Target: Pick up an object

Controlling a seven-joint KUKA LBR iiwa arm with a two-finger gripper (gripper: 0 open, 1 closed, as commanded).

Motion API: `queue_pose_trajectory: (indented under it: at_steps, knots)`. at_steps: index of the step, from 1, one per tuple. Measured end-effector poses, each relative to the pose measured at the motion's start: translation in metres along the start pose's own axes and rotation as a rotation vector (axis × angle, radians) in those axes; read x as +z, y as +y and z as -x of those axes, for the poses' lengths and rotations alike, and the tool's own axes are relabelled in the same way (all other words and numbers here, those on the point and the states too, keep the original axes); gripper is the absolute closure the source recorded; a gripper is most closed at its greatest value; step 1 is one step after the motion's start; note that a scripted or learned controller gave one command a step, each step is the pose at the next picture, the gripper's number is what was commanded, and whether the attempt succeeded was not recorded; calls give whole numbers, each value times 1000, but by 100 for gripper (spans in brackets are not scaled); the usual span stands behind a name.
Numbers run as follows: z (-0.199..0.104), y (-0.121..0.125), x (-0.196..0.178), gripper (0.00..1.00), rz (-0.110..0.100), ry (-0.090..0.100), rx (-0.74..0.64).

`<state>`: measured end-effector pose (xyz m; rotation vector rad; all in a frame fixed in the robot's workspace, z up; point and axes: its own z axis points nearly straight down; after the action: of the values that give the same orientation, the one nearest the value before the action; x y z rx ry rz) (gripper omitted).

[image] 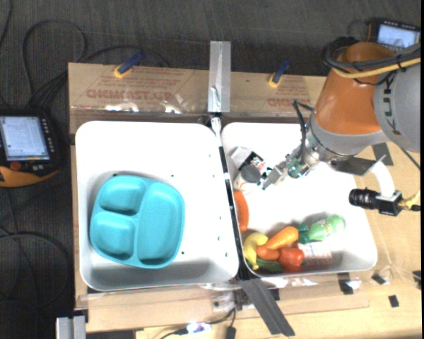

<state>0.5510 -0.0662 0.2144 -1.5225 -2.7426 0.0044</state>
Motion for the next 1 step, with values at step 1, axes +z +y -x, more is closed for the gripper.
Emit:
queue_pose_trajectory:
  at_steps: [1]
  knots:
    - [-3,56,10,100,1,2,155]
